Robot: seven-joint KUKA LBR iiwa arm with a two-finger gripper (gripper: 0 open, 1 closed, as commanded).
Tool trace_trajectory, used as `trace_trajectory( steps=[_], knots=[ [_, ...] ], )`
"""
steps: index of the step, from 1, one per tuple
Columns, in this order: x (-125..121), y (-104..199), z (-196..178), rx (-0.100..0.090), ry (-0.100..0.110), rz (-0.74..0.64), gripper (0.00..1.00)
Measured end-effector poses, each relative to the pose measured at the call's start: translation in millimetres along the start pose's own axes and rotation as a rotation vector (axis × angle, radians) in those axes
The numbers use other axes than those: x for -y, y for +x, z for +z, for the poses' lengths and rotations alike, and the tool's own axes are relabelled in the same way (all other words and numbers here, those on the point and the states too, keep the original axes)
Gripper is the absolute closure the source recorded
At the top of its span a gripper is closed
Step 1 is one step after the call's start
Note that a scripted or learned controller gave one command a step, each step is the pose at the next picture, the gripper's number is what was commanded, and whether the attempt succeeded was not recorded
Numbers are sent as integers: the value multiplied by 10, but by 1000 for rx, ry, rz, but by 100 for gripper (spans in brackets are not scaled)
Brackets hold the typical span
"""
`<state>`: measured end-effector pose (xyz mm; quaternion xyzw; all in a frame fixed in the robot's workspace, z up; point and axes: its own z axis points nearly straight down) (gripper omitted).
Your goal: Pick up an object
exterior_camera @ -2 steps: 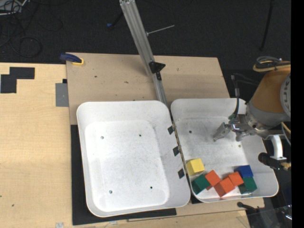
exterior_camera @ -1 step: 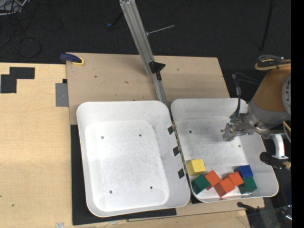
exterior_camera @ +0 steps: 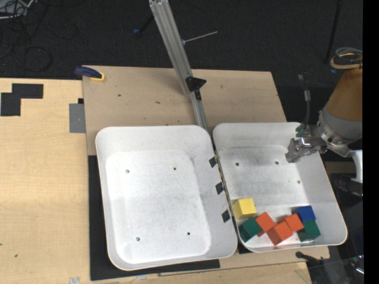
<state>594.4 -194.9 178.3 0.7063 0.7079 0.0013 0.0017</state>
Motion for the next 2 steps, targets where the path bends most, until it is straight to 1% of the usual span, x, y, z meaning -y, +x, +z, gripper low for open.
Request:
trace_trajectory(
  steps=[1,2],
  knots=[
    [-12,-10,-531,1,0,1,100],
    [-17,-20,-836,0,2,-1,100]
  ],
)
